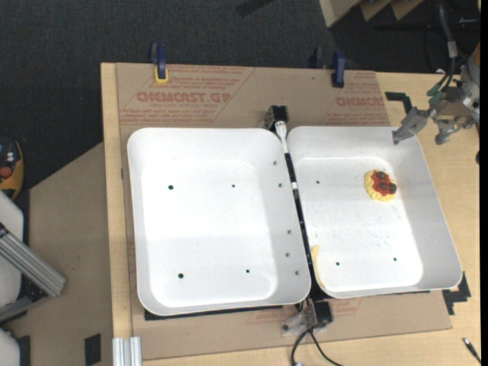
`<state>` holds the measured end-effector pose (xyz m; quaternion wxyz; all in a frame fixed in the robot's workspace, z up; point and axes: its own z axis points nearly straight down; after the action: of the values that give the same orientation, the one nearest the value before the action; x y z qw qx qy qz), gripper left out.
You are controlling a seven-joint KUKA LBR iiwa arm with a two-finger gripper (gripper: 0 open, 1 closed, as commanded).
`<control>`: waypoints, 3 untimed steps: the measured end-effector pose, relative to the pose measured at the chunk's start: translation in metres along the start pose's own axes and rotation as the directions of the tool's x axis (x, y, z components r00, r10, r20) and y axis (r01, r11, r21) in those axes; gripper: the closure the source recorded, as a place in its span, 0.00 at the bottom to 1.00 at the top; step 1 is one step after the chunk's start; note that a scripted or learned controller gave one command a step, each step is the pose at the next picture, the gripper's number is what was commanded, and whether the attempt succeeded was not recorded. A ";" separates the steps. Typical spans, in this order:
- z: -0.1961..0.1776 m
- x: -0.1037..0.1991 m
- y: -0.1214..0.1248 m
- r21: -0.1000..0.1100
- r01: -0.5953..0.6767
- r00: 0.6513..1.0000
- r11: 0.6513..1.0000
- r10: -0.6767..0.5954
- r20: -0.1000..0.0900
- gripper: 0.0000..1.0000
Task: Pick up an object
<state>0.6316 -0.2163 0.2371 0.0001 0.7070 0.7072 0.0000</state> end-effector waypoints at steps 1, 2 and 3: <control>0.103 0.033 -0.053 0.014 -0.001 1.000 1.000 0.001 -0.006 0.00; 0.103 0.029 -0.027 -0.003 0.001 1.000 1.000 -0.001 0.001 0.00; 0.156 0.022 -0.049 0.007 -0.002 1.000 1.000 0.002 -0.003 0.00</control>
<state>0.5821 -0.1945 0.0813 -0.0034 0.7077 0.7065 -0.0017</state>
